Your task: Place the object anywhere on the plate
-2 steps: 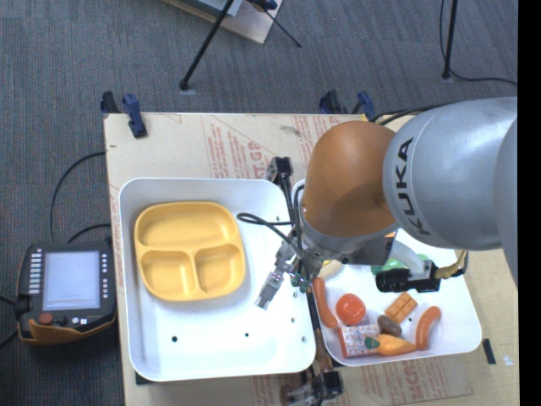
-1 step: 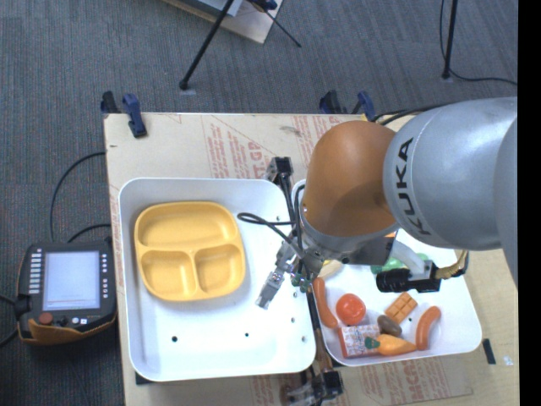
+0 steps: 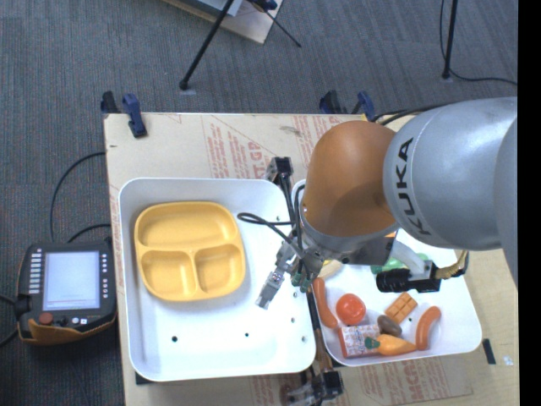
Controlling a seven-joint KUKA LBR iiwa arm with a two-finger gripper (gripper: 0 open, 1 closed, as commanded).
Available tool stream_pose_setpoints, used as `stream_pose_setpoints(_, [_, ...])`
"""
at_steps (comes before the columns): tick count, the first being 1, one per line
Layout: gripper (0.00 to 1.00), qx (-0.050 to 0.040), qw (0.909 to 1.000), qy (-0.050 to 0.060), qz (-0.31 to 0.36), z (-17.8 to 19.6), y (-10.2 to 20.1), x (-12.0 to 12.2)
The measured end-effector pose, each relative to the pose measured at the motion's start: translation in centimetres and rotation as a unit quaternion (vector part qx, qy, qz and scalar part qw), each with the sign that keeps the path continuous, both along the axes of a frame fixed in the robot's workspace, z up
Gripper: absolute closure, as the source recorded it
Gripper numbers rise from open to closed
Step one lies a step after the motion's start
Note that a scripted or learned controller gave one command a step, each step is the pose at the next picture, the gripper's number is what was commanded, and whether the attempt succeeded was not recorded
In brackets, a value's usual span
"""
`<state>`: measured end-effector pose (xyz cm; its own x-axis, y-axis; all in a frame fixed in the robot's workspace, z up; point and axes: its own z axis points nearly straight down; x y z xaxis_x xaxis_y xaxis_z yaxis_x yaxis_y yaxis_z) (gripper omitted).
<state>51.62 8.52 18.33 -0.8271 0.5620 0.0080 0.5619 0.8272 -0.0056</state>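
STEP (judged): transfer to plate (image 3: pixel 190 250) | gripper (image 3: pixel 267 294) over left bin (image 3: pixel 211 337), just right of plate | claw state: cannot tell, hold unconfirmed | toy food (image 3: pixel 351 309) lies in right bin (image 3: pixel 456 303) | ADVICE: verify grasp first; release low, centred over one compartment

The big grey and orange arm (image 3: pixel 423 176) runs off the right side, and it covers the back half of the right bin (image 3: pixel 469 324), so I can't see what lies under it. A green thing (image 3: pixel 390 269) peeks out from under the arm and I can't tell what it is, and the small box (image 3: pixel 359 338) in that bin has a picture too tiny to make out. The gripper (image 3: pixel 272 290) is just a small blurry shape over the left bin (image 3: pixel 211 337), and the stand (image 3: pixel 211 36) is cut off at the top.
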Motion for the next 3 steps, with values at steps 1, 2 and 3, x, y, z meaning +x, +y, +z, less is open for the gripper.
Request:
stream_pose_setpoints(1, [0.00, 0.0000, 1.0000, 0.000, 0.000, 0.00, 0.00, 0.00])
stream_pose_setpoints(2, [0.00, 0.0000, 1.0000, 0.000, 0.000, 0.00, 0.00, 0.00])
stream_pose_setpoints(3, [0.00, 0.0000, 1.0000, 0.000, 0.000, 0.00, 0.00, 0.00])
